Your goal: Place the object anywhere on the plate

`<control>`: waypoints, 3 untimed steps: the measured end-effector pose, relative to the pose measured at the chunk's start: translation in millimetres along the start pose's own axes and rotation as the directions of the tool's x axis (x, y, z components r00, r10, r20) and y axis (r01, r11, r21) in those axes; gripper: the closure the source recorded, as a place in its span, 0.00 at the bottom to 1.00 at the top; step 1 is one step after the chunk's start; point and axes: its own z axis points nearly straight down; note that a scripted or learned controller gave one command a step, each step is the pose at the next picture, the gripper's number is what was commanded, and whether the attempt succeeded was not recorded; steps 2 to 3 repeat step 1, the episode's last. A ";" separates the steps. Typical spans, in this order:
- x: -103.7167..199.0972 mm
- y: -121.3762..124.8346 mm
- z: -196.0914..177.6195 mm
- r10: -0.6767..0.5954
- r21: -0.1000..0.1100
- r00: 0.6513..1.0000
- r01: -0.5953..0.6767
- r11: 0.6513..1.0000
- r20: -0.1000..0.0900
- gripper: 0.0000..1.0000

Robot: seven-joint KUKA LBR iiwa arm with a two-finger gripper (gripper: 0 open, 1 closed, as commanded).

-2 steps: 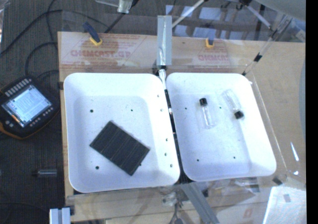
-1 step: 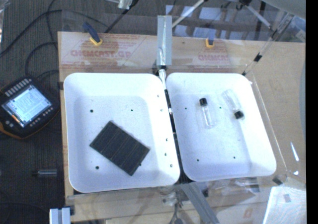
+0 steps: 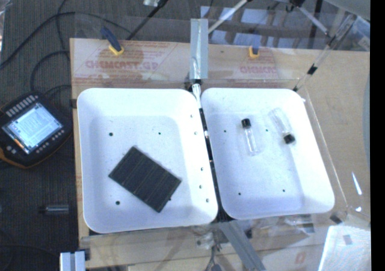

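Fingers: state could not be told. Clear black-capped vial lay near second vial, right bin. Dark ribbed plate lay askew, left bin; rims between.

bright, even light | white bins glare | soft shadows | slightly blurred

The plate lies in the left bin (2 vials in the right bin).
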 end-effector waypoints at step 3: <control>-1.2 0.5 -9.8 0.001 -0.001 1.000 -0.001 1.000 0.004 1.00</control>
